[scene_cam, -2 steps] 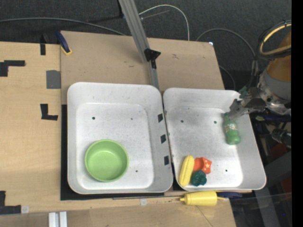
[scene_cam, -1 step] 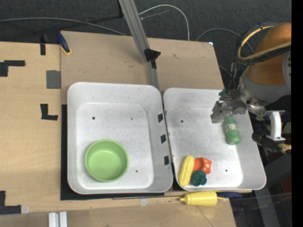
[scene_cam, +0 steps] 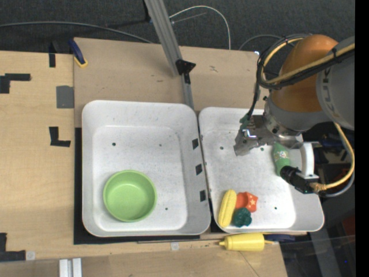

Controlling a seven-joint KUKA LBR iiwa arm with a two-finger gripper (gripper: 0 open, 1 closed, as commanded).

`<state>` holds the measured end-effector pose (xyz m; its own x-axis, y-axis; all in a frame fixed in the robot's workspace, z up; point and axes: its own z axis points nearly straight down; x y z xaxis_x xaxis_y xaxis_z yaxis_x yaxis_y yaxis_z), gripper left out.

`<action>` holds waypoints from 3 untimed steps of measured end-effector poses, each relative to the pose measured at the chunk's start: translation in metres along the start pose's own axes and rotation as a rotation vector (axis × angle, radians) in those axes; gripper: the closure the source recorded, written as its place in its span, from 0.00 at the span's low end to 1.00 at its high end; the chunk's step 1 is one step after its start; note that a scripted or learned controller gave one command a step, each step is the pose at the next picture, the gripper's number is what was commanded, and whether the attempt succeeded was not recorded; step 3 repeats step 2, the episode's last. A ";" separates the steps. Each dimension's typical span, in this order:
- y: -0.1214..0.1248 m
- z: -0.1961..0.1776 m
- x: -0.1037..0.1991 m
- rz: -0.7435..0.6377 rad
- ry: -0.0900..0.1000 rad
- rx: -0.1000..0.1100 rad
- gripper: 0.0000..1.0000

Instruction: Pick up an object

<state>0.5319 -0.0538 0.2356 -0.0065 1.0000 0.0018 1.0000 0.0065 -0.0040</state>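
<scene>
Bowl (scene_cam: 130,195) in left bin (scene_cam: 98,117); toys (scene_cam: 236,208) in right bin (scene_cam: 216,123).

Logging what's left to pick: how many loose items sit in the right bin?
4: a yellow piece, orange piece and dark green piece clustered at its front, a green bottle beside the arm; more may be hidden.

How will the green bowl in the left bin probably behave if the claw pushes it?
The green bowl looks like thin plastic, so probably light and stiff. Its round, smooth shape suggests it would slide across the left bin rather than tip. A push on the rim might spin it.
</scene>
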 end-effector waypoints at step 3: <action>-0.005 0.005 0.115 -0.002 0.000 -0.002 1.00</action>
